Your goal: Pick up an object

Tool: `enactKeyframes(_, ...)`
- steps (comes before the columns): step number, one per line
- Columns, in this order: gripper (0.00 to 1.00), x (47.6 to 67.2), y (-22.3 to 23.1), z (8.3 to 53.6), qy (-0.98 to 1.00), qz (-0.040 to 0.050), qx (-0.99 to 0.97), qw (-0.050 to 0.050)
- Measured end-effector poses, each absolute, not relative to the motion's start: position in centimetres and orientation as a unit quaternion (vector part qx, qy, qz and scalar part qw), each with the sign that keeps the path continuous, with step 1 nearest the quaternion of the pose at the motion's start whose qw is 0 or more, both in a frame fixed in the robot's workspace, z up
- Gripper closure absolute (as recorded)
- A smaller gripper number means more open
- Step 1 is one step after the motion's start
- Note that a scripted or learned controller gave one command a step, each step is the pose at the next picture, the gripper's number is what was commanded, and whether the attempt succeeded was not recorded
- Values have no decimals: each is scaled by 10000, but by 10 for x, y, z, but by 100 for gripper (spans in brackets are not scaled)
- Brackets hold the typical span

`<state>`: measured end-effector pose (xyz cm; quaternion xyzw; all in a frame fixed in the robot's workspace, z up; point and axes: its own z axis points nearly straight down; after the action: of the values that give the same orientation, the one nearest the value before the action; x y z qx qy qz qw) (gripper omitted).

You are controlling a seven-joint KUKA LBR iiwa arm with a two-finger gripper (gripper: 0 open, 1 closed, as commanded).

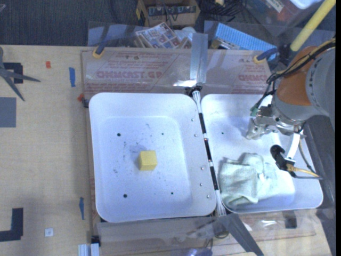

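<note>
Your view: light wooden bench [42,159] | blue tape strips [72,77] on it at left | clear plastic panels [138,71] behind the bins | cardboard box [166,4] and clutter beyond on dark floor [48,9]

Block [148,160] in left bin [106,111], cloth [242,177] in right bin [224,111], arm [303,89] over right bin

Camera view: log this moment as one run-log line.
claw over right bin, fingers unclear | yellow block in left bin, untouched | crumpled cloth in right bin, below claw | pick not done
</note>
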<state>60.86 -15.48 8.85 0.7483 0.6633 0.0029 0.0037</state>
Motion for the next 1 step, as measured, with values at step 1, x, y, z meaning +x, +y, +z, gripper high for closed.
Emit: enactKeyframes(1, 100, 645, -219, 87, 7626, 8, 6468, 37)
